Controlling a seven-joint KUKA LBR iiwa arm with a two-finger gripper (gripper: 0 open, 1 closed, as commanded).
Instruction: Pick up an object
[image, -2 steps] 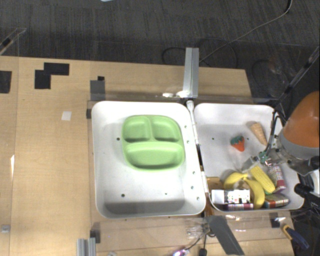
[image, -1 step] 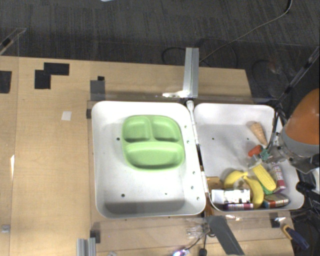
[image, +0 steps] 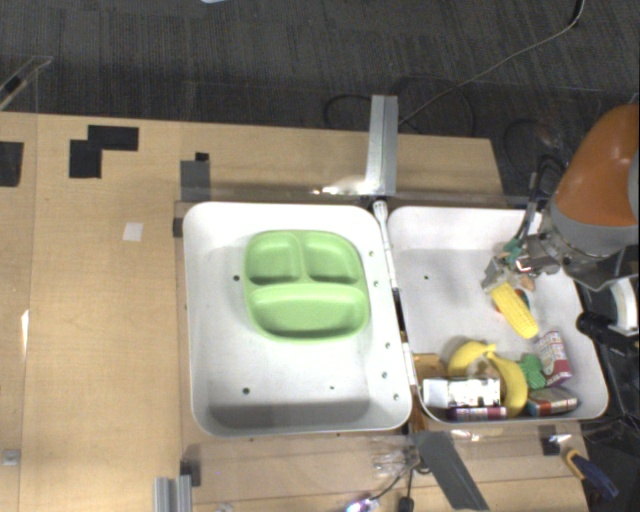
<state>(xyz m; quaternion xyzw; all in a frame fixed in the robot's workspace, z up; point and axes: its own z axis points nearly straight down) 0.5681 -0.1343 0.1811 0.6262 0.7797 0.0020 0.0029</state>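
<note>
Corn cob (image: 515, 310): lies in right bin (image: 440, 300), just below my claw (image: 513, 262); claw's grip state, cannot tell.

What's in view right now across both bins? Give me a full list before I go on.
Divided plate: 1, green, three compartments, middle of the left bin.
Corn cob: 1, yellow, right bin, just below the gripper.
Banana: 1, yellow, front of the right bin.
Box: 1, white with dark print, front of the right bin, against the banana.
Small items: several, green, red and white, front right corner of the right bin; too small to identify.
Gripper: 1, grey, above the corn cob.
Arm: 1, grey with orange band, from the right.
</note>
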